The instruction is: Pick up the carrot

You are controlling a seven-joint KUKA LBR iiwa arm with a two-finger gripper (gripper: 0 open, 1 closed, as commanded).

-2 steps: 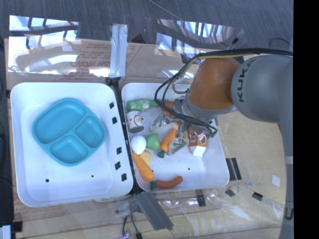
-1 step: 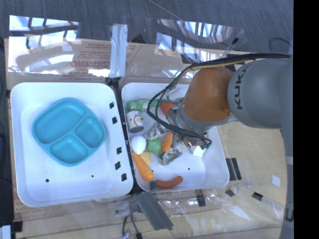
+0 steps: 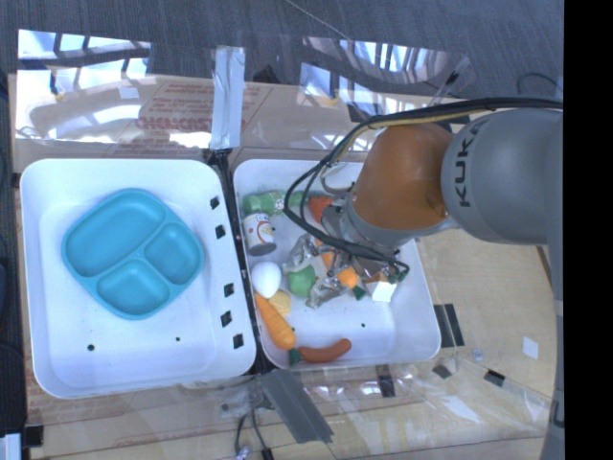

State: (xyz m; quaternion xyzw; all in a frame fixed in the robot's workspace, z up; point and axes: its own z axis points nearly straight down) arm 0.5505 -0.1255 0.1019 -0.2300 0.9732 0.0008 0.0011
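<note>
Left bin (image 3: 57,353): you see a blue divided plate (image 3: 132,252) with three compartments lying in its middle, nothing resting in any of them.

Right bin (image 3: 417,338): you see a crowded tray of toy food. The carrot (image 3: 276,323) lies near the front left corner, tilted, its tip toward the divider between the bins. A white egg (image 3: 265,279) sits just behind it, with a small pale yellow piece (image 3: 281,302) touching the carrot's upper end. A sausage (image 3: 323,351) lies along the front wall, just beside the carrot's lower end. A small can (image 3: 259,231) stands near the divider, a green vegetable (image 3: 261,202) behind it, and a round green piece (image 3: 301,281) nearer the middle.

Arm (image 3: 479,175): you see it reach in from the right, its orange band (image 3: 407,175) hanging over the back half of the right bin.

Gripper (image 3: 330,281): it sits low in the middle of the right bin among orange and green bits, well apart from the carrot. You cannot tell how it is set or whether it grips anything.

Hidden: the orange band and wrist cover much of the right bin's rear; the objects under the gripper blur together and cannot be named.

Writing: you can read "KUKA" on the grey arm housing. Faint red print on the cardboard (image 3: 182,113) behind the bins is illegible, as is the can's label.
</note>
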